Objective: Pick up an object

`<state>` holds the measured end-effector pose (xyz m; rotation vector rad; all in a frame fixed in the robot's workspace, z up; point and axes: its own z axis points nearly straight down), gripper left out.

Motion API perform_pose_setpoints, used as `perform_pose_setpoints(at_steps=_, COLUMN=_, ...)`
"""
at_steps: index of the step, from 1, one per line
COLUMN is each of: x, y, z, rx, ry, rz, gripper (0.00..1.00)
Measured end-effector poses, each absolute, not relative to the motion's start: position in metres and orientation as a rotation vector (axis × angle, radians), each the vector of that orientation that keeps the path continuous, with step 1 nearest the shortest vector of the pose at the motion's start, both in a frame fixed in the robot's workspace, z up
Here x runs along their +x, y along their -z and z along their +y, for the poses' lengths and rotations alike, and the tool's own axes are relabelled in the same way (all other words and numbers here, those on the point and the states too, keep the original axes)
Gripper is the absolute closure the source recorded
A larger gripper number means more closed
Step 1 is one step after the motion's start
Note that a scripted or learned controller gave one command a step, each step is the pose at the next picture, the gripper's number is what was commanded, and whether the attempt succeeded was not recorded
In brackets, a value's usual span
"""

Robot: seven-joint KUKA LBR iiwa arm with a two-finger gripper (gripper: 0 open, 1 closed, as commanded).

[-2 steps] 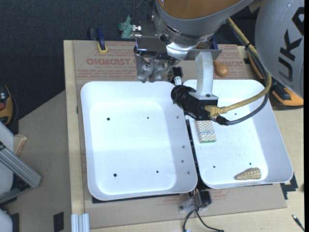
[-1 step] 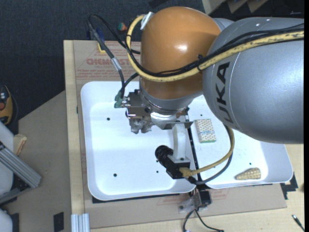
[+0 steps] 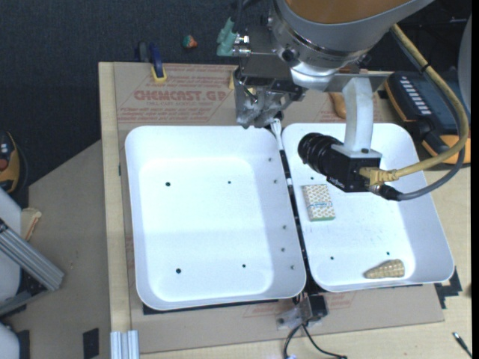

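Above the far rim where the two white bins meet, my gripper (image 3: 258, 114) hangs with nothing visibly between its fingers; from this slanted look down, the metal at the tip is too cluttered for me to tell how far apart they stand. My grey arm (image 3: 329, 13) crowds the top of the scene, its black camera module (image 3: 337, 163) jutting over the right bin (image 3: 426, 223).

Two candidates lie in that right bin. A small patterned packet (image 3: 319, 202) rests flat near the dividing rim, just below the black module. A tan, wedge-shaped piece (image 3: 385, 269), perhaps a sponge or a biscuit, sits near the bin's front edge, well apart from the packet. The left bin (image 3: 202, 215) shows me bare floor with a few dark dots.

As I judge it, the step in hand is the approach, and the pick is not yet begun. To do it well, I should swing right and toward the front until I am squarely over the packet, the nearer target, then turn my wrist so the fingers close across its narrow width rather than its length. Because it lies flat and close to the rim, I should come straight down, keeping clear of the bin wall, and close only once the fingertips bracket both long edges. A skewed descent would likely nudge it away across the worktop (image 3: 187, 88) side of the bin.
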<state>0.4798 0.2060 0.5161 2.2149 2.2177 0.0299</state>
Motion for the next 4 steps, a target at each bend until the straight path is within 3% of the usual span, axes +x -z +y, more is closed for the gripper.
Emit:
perform_pose_setpoints(at_steps=1, x=0.512, y=-0.371, z=0.225, rx=2.225, ry=0.02, rz=2.223, gripper=1.0)
perform_pose_setpoints(at_steps=2, x=0.49, y=-0.421, z=0.133, rx=2.228, ry=-0.004, rz=2.211, gripper=1.0)
perform_pose_setpoints(at_steps=3, x=0.479, y=-0.417, z=0.15, rx=2.222, ry=0.003, rz=2.223, gripper=1.0)
perform_pose_setpoints(at_steps=4, x=0.479, y=-0.44, z=0.17, rx=2.217, ry=-0.007, rz=2.223, gripper=1.0)
